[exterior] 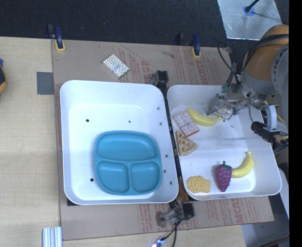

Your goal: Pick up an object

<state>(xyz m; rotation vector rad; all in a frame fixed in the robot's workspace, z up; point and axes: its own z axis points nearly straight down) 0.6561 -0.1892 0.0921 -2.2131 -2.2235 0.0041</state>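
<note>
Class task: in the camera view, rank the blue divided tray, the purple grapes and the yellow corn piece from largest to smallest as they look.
1. blue divided tray, by far the largest.
2. purple grapes and yellow corn piece look about alike; too close to rank.

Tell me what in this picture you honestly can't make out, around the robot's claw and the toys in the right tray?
- Gripper, camera view: too small and cluttered to tell whether it grips the upper banana it meets.
- Upper banana's right end: covered by the gripper.
- Arm: cut off by the right edge.
- Flat patterned pieces at the right bin's left wall: print too blurred to read.
</note>
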